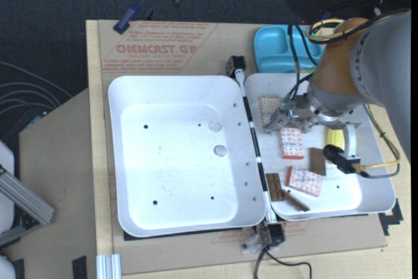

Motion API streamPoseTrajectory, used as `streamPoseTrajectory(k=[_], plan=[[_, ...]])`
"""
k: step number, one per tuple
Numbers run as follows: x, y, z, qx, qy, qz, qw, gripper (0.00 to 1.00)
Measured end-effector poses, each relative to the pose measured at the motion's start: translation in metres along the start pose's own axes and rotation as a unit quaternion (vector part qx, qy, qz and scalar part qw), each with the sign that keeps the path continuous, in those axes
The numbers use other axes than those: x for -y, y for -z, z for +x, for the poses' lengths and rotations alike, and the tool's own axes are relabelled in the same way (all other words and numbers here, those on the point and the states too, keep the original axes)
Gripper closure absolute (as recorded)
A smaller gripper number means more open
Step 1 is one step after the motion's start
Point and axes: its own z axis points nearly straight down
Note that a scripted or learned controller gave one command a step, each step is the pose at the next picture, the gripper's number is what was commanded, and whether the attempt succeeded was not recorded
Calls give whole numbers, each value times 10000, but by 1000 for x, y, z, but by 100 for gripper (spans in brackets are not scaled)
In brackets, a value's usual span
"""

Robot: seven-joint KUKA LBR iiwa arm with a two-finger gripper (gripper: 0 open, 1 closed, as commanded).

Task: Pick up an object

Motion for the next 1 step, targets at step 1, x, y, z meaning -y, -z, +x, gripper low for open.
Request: streamPoseTrajectory(k=[1], plan=[[0,10,0,0,1,-4,10000,100]])
